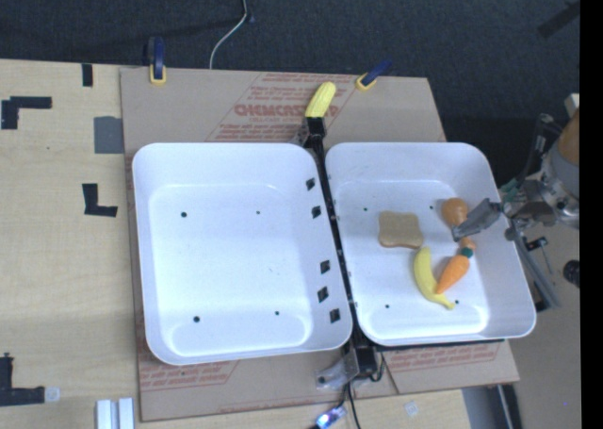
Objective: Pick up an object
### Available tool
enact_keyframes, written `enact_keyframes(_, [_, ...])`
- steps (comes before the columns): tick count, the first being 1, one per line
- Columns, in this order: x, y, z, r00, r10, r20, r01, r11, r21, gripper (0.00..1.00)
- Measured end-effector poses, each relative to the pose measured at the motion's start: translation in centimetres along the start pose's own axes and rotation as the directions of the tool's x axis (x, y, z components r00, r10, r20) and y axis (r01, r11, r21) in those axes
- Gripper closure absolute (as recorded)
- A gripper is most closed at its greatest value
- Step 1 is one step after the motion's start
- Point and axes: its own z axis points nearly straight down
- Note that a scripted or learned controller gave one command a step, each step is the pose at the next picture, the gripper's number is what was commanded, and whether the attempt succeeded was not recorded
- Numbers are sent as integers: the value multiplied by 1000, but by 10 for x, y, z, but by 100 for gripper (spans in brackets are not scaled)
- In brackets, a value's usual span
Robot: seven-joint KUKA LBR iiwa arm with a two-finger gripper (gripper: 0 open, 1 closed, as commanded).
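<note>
Two white bins on the desk (57, 229): left bin (226, 248) and right bin (415, 239). Right bin has 4 items: 1 bread slice (400, 229), 1 banana (429, 278), 1 carrot (453, 271), 1 orange (455, 210). Jaws (468, 222) sit btw orange & carrot; spread or pressed together, can't tell.

Four objects lie in the right bin (490, 182), all in its right half. A tan slice of toast (400, 229) lies flat near the bin's centre. A yellow banana (429, 278) lies below it, curved, with its dark tip toward the bin's near edge. An orange carrot (453, 271) (green-topped) lies slanted just beside the banana. An orange rounded item (454, 209) lies nearer the far right wall, partly hidden.
</note>
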Motion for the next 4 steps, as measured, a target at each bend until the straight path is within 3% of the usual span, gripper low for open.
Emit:
enact_keyframes(1, [61,-30,147,1000,-1,-5,1,1000,12,0])
enact_keyframes(2, [117,36,151,1000,-7,1,7,1000,-5,0])
enact_keyframes(3, [114,34,140,1000,-2,1,2,1000,-3,100])
enact_keyframes(4, [179,81,45,1000,-9,-2,9,1000,-12,100])
